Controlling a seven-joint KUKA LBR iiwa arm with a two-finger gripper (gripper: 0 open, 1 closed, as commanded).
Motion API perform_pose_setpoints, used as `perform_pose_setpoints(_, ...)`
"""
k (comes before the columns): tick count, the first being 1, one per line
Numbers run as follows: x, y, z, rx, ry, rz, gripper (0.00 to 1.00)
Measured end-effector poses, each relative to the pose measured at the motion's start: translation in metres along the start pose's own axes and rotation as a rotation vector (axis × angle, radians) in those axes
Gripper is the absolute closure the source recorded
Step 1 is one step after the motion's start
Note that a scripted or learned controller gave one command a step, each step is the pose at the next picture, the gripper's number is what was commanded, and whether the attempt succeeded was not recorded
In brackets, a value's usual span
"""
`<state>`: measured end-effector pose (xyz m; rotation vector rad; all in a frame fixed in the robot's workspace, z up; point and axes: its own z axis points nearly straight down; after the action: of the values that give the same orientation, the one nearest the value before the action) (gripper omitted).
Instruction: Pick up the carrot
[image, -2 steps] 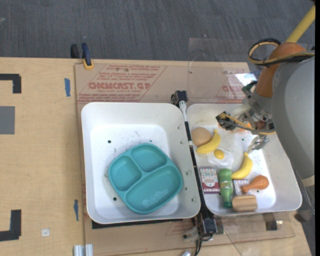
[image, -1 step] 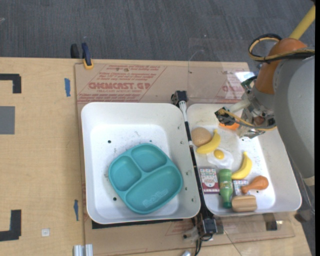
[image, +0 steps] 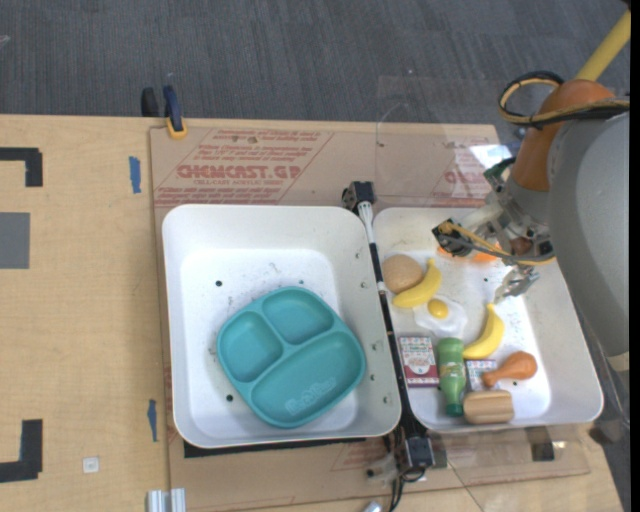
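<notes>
In the right bin (image: 570, 385), near its far edge, an orange sliver of the carrot (image: 484, 256) shows beside the gripper (image: 508, 262). The rest of the carrot is hidden under the wrist. The gripper is low over that spot, reaching in from the right. I cannot tell whether it is touching the carrot.
The right bin also holds a tan bread roll (image: 402, 271), two bananas (image: 421, 285) (image: 487, 334), a fried egg (image: 439, 312), a red box (image: 418, 359), a green bottle (image: 451, 373), a drumstick (image: 511, 368) and a loaf (image: 487, 407). A teal divided plate (image: 290, 356) lies in the left bin (image: 200, 240).
</notes>
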<state>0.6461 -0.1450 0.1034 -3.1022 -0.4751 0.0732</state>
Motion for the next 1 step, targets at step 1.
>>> perform_pose_setpoints(1, -0.0203, 0.0174, 0.0174, 0.041, 0.02, 0.085, 0.0)
